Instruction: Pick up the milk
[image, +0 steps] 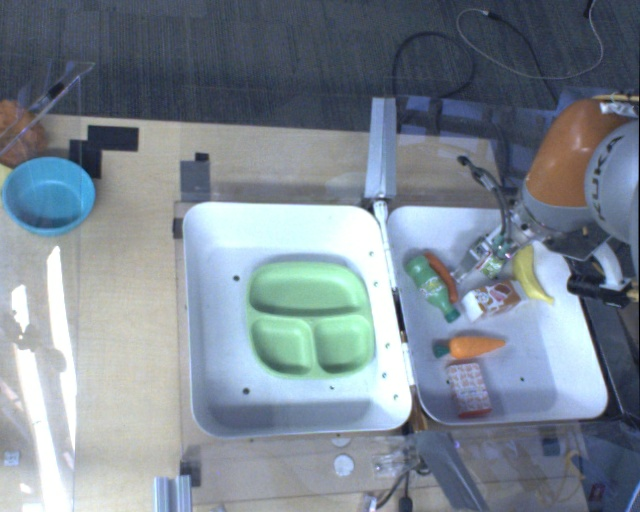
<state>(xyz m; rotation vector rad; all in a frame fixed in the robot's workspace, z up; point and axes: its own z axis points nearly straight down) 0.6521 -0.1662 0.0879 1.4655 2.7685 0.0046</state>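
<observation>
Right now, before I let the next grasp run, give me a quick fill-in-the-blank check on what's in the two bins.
1. The green tray lies in the ____ bin as the camera sees it.
2. The banana lies in the same bin as the carrot, the ____ one.
3. The tray has ____ compartments.
4. The blue bowl stands on the bench, ____ both bins.

Missing words: left; right; three; outside
</observation>
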